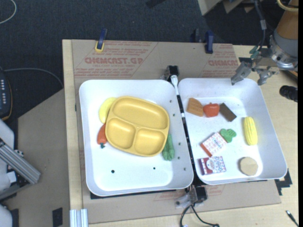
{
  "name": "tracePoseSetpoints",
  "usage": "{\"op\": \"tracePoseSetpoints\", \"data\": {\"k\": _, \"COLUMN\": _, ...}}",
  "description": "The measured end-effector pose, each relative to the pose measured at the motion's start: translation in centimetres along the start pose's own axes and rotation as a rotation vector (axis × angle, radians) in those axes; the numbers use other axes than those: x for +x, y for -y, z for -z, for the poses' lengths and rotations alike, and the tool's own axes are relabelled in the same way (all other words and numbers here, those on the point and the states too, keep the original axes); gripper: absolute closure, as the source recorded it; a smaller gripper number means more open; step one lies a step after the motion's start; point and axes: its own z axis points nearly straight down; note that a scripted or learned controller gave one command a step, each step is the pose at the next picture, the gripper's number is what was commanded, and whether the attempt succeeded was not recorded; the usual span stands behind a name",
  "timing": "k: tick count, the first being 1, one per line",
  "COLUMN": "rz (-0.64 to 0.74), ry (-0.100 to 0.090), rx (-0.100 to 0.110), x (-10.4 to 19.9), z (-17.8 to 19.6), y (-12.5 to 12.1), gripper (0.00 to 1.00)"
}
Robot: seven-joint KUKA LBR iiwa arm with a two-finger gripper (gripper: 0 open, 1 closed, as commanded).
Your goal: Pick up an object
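Grey gripper (248,74) sits at the top right corner of the right bin (272,126), just over its back rim, fingers (236,77) spread, nothing between them. Orange band on the arm (286,30) above it, coming in from the right.

All pickable items are below and left of the gripper, inside the right bin:
- brown bread slice (194,107), red tomato (211,109) and dark brown block (227,112) in a row across the upper middle, tomato touching both neighbours or nearly so; the block is the closest item to the gripper
- yellow corn cob (250,130) near the right wall, lying lengthwise
- green broccoli piece (228,135) touching a red and white carton (213,144)
- second red and white box (211,165) near the front rim
- tan round biscuit (248,166) at the front right corner

Left bin (90,160), well apart from the gripper: yellow divided plate (137,126) in the middle, yellow banana (105,109) tucked under its upper left edge, red pepper (102,135) on its left side, green leafy piece (168,149) at its lower right.

Both bins sit on a cardboard sheet (142,60) on the table (293,126), held by clamps (100,41) at the back edge.
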Motion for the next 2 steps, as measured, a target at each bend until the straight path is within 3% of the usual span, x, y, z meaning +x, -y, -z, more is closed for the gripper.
{"op": "tracePoseSetpoints", "data": {"k": 1, "rz": 0.002, "ry": 0.003, "rx": -0.013, "x": 0.0, "z": 0.8, "y": -0.3, "gripper": 0.0}}
{"op": "tracePoseSetpoints", "data": {"k": 2, "rz": 0.004, "ry": 0.002, "rx": -0.007, "x": 0.0, "z": -3.9, "y": -1.0, "gripper": 0.0}}
